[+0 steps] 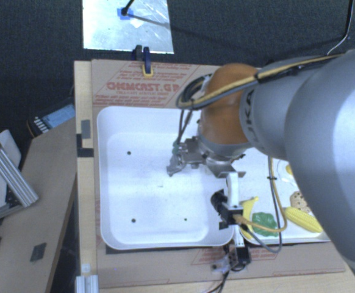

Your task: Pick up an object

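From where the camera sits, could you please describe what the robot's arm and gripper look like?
The arm is a bulky, rounded grey body with an orange band above the wrist. Black and yellow cables run along it. The gripper is small, of grey metal, with thin wires leading to it.

1 cam, fixed above the surface (55, 163), looking down at a slant. Left bin (135, 182) sits near centre of frame w/ its whole rim in view; right bin (305, 240) lies at lower right, mostly behind the arm (311, 121). Arm comes in from the right & sits very close to the lens, so its grey body fills much of the right half, orange band (226, 112) near mid-frame. Top of frame takes in dark floor (257, 17) beyond the surface & a shiny sheet (125, 17). Left edge catches metal rails (7, 170).
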You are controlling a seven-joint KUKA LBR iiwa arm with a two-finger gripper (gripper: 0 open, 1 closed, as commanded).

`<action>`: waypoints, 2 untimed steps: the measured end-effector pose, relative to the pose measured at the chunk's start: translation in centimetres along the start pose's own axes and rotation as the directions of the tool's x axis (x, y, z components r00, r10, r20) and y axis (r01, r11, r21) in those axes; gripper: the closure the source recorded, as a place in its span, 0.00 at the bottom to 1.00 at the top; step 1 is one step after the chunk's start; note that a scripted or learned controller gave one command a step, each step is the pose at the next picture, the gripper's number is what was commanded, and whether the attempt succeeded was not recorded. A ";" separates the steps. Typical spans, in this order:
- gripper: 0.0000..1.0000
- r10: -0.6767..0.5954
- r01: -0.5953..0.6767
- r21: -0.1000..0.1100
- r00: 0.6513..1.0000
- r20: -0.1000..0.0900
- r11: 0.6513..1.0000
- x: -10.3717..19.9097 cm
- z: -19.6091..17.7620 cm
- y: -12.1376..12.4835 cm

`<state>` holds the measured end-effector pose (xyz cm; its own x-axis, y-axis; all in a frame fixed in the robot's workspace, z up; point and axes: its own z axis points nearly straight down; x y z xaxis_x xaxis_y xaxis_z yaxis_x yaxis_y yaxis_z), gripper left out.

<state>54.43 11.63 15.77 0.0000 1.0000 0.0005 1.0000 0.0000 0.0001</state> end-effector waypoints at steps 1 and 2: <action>0.00 0.000 0.000 0.000 1.000 0.000 1.000 0.0 0.0 0.0; 0.00 0.000 0.000 0.000 1.000 0.000 1.000 0.0 0.0 0.0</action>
<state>54.43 11.63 15.77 -0.0001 1.0000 0.0005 1.0000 0.0001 0.0001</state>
